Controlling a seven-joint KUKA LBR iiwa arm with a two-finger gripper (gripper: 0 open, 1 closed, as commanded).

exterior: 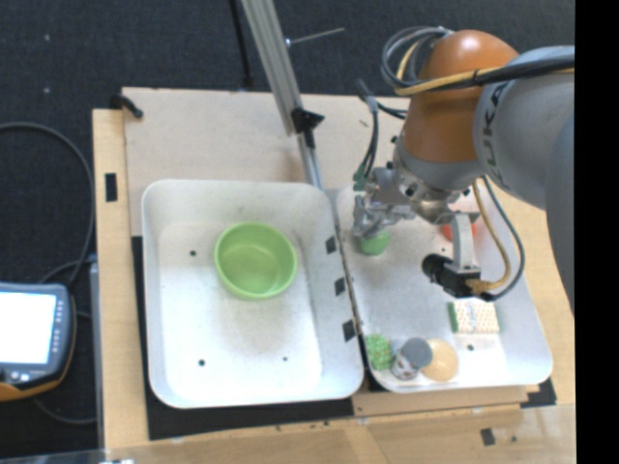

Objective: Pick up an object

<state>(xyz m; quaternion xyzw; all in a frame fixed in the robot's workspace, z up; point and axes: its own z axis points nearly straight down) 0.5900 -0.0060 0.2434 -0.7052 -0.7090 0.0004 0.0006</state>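
The arm (484,114) reaches over the right bin (517,341). A green bowl (255,259) sits in the left bin (174,356). The gripper (371,222) hangs at a small green object (372,244); its grip cannot be told.

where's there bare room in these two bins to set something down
Left bin: bare floor all around the green bowl, widest along the near edge. Right bin: a small bare patch mid-floor; crowded elsewhere, with the gripper over a green object and small things in the near corner.

2 white bins (174,259), 1 green bowl (255,259) (left bin).
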